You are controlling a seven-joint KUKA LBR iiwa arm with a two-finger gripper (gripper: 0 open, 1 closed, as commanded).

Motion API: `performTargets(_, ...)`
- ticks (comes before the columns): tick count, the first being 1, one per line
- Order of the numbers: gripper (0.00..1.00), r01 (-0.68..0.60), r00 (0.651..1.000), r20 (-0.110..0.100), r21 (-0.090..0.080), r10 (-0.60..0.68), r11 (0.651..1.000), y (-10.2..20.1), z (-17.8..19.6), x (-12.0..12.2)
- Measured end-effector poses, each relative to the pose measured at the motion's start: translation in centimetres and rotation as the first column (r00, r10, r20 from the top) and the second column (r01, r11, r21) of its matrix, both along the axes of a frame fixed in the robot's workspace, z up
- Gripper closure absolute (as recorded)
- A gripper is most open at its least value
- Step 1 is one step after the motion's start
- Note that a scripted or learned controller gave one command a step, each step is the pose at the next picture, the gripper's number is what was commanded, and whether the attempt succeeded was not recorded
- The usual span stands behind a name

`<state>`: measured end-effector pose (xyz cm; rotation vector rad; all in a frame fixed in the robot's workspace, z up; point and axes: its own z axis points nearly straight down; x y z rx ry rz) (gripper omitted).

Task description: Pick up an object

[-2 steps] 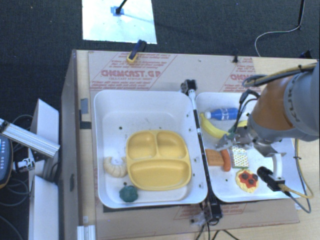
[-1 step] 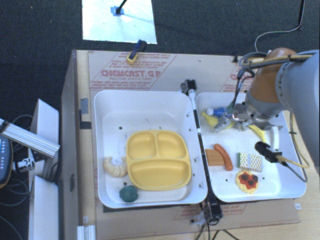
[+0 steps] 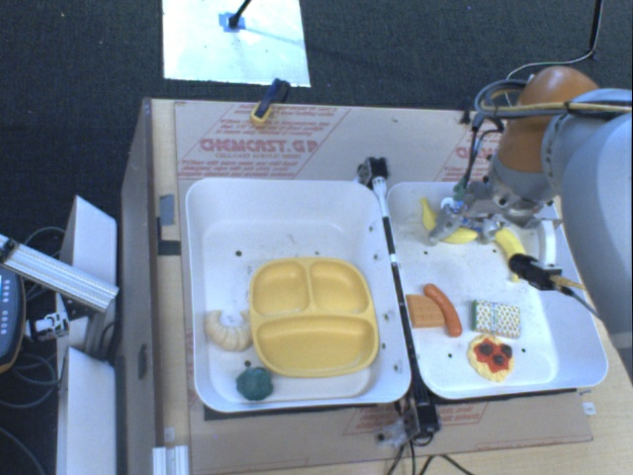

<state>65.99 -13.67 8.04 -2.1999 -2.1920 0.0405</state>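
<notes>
My gripper [image 3: 465, 214] is low over the far end of the right bin [image 3: 584, 364], right at a yellow banana [image 3: 436, 218] that curves around its left and front side. I cannot tell whether the banana is between the fingers. Nearer the front of this bin lie an orange-red sausage [image 3: 444, 308], a flat orange slice [image 3: 423, 312], a green checkered block [image 3: 496, 318] and a small pizza piece [image 3: 492, 356].
The left bin [image 3: 213, 265] holds a yellow divided plate [image 3: 315, 315], a pale croissant-like piece [image 3: 227, 330] and a dark green lump [image 3: 254, 384]. A black divider rail [image 3: 392, 255] runs between the bins. The grey arm [image 3: 584, 156] comes in from the right.
</notes>
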Motion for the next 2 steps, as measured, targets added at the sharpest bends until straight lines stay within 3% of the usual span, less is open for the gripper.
performTargets(1,1.0,-0.003,1.0,-0.006,-0.002,0.003,1.0,-0.2,1.0,-0.1)
performTargets(2,1.0,-0.01,0.999,0.05,-0.005,0.01,1.0,9.4,10.6,-2.3)
